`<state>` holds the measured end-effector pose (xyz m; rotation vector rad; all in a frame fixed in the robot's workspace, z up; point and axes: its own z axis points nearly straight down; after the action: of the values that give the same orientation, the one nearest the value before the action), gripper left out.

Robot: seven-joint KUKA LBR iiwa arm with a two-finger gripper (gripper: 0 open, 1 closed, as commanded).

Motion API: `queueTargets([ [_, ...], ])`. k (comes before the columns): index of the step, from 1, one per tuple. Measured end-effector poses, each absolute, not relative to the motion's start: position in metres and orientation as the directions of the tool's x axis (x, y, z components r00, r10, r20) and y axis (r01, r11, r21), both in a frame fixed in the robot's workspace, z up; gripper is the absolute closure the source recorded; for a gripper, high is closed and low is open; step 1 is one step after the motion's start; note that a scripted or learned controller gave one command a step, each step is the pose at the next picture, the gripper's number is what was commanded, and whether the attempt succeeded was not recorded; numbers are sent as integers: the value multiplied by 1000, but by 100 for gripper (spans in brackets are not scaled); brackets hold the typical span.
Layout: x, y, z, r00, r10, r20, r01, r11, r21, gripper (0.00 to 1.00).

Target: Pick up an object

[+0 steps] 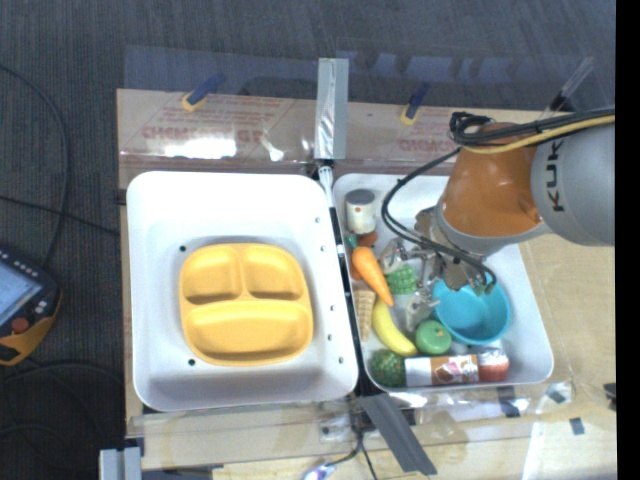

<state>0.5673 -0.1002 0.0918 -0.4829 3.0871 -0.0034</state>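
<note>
- The gripper [428,286] hangs low in the right bin [535,353], over a crowd of toy food; whether its jaws are spread or pressed together I cannot tell.
- Closest beneath it lie the blue bowl [472,313] and the green apple [434,338], with the banana [391,331] just beside.
- Judging by looks, these are light, rigid, smooth plastic pieces, likely slippery.
- The bowl's thin rim seems the surest pinch; the round apple could squirt out.

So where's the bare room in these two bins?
Left bin: bare white floor all around the yellow tray, widest along the far wall. Right bin: crowded with the carrot, banana, blue bowl, bottle and gripper.
</note>
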Motion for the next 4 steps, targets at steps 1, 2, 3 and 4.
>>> queueTargets([
  [1,509,-109,98,-955,-291,-48,-291,957,-18,0],
  [2,522,-98,91,-987,-158,-11,-158,987,-7,0],
  [3,501,-98,92,-999,-28,-27,-28,1000,-4,0],
  [4,517,-94,91,-899,438,-8,438,899,3,0],
])
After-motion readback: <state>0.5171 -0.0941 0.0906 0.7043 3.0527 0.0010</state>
